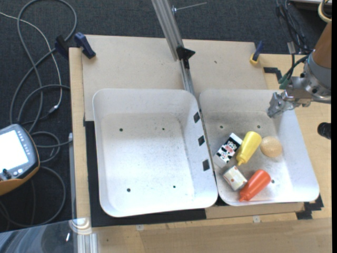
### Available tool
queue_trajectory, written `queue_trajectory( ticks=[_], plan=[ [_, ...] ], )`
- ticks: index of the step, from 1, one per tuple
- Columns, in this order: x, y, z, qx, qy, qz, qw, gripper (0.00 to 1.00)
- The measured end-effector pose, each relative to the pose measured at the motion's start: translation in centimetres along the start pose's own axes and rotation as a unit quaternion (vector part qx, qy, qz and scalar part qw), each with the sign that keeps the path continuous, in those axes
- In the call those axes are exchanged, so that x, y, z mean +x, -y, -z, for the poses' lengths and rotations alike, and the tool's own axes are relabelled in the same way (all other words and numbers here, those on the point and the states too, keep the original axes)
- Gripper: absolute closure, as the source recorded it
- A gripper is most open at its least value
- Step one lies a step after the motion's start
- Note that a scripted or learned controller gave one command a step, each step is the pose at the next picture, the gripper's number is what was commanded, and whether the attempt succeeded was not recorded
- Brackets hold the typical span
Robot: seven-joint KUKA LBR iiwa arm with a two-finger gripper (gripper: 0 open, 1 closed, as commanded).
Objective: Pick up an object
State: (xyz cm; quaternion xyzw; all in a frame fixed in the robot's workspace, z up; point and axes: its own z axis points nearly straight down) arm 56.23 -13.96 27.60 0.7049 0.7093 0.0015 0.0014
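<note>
Gripper (276, 107) at right-bin (308, 167) upper-right rim; can't tell jaws' state, nothing visibly held. Your targets cluster lower centre: yellow bottle (248, 146), orange bottle (255, 185), tan ball (271, 147), patterned box (228, 148), white block (235, 177). Risk: tight packing, neighbours get nudged; ball rolls; wall-hugging descent clips rim.

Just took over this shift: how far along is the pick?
Nothing looks picked yet. The gripper hangs over the right bin's far edge with nothing visible between its fingers. The yellow bottle, orange bottle, tan ball and two small boxes all lie in that bin. Descent, grasp and lift remain.
</note>
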Motion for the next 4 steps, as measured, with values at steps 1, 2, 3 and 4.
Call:
queue_trajectory(
  ticks=[1,2,3,4],
  plan=[
    [6.3,-0.3,-1.0,0.004,-0.002,0.001,1.0000,1.00],
    [11.0,-0.4,-2.3,0.004,-0.001,0.000,1.0000,1.00],
    [16.0,-1.1,-3.9,0.005,-0.001,0.000,1.0000,1.00],
    [21.0,-2.3,-3.1,0.001,-0.001,0.000,1.0000,1.00]
  ],
)
